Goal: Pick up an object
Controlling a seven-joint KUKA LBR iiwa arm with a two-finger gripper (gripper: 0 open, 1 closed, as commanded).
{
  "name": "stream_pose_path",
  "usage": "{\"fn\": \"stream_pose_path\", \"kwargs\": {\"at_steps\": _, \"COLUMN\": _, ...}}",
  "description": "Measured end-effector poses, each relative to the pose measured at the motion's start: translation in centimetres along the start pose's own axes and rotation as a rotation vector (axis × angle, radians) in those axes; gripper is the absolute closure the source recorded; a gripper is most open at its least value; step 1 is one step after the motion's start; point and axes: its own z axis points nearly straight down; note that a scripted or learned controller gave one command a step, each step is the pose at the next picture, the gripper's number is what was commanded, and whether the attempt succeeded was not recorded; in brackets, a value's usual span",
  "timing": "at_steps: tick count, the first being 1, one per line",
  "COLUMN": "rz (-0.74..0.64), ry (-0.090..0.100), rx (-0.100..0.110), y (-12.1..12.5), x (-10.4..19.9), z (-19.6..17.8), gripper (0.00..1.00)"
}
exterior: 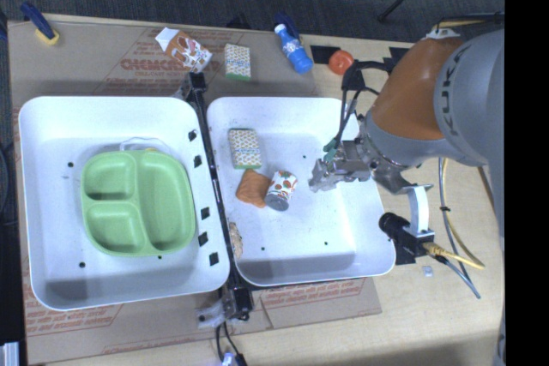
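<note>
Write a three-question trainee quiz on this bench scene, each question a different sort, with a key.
1. True or false: the green divided plastic tray lies in the left white bin.
2. Which thing touches the small printed can in the right white bin? A) orange wedge-shaped block B) blue plastic bottle C) patterned rectangular sponge
3. Fill in: the gripper hovers over the ____ bin.

Key: 1 true; 2 A; 3 right.
</note>
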Motion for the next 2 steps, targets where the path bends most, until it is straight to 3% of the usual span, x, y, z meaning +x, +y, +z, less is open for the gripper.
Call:
{"fn": "stream_pose_path", "kwargs": {"at_steps": 1, "rz": 0.000, "ry": 0.000, "rx": 0.000, "y": 0.0, "x": 0.0, "z": 0.0, "gripper": 0.00}}
{"fn": "stream_pose_path", "kwargs": {"at_steps": 2, "rz": -0.002, "ry": 0.002, "rx": 0.001, "y": -4.1, "x": 2.0, "z": 11.4, "gripper": 0.00}}
